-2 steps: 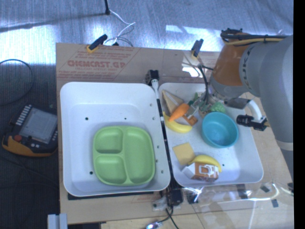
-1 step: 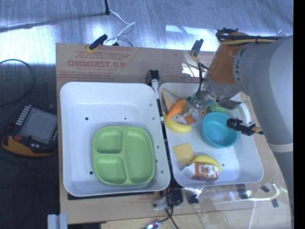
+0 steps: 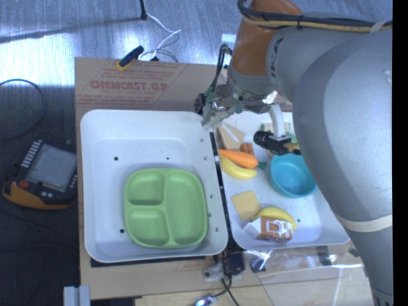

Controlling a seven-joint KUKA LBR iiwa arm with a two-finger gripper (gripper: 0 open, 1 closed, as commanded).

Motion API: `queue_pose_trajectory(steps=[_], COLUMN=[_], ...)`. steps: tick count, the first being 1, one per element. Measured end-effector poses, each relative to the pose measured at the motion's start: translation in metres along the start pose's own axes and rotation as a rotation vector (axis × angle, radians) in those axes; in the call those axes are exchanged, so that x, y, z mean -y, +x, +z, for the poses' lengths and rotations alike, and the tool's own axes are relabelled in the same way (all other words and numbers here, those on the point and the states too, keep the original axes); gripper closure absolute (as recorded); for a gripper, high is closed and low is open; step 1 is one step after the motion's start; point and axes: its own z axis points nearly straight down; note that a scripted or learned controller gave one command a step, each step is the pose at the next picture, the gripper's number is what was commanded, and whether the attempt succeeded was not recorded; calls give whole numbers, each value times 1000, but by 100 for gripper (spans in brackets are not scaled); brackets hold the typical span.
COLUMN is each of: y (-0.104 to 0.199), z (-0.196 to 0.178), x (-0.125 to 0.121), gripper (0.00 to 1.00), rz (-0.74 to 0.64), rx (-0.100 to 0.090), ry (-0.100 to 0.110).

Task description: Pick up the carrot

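The orange carrot (image 3: 238,157) lies near the left wall of the right bin (image 3: 331,234), resting across a yellow banana (image 3: 237,169). My gripper (image 3: 214,112) hangs above the back left corner of that bin, just up and left of the carrot and apart from it. The grey arm with its orange band reaches in from the right and hides the back of the right bin.
A blue bowl (image 3: 292,174) sits right of the carrot. A tan wedge (image 3: 229,134) lies just behind it. A yellow block (image 3: 245,204), a second banana (image 3: 275,215) and a small carton (image 3: 274,229) lie nearer the front. A green divided plate (image 3: 167,207) sits in the left bin (image 3: 102,139).
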Motion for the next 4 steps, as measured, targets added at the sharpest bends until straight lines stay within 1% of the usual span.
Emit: queue_pose_trajectory(steps=[1, 2, 3, 4], y=[53, -6, 44, -17], z=[-10, -69, -12, 4], x=[45, 101, 103, 171], gripper=[100, 100, 100, 100], rz=[270, 249, 429, 122], rx=[2, 5, 3, 2], ry=[12, 5, 15, 14])
